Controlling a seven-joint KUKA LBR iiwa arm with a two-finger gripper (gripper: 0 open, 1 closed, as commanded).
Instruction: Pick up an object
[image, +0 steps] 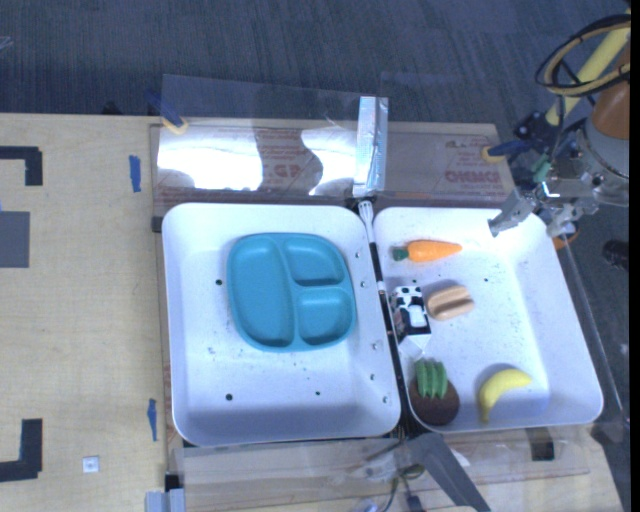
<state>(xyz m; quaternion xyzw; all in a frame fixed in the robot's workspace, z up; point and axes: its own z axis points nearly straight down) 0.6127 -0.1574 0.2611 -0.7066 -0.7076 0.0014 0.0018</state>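
Grey metal of the gripper (527, 208) is being held over the right bin's (570, 330) far right corner; whether it is released or clenched cannot be told. Nothing is being grasped. An orange carrot (432, 251) is lying to its left, a hot dog (449, 300) below-left, a banana (503, 388) well below.
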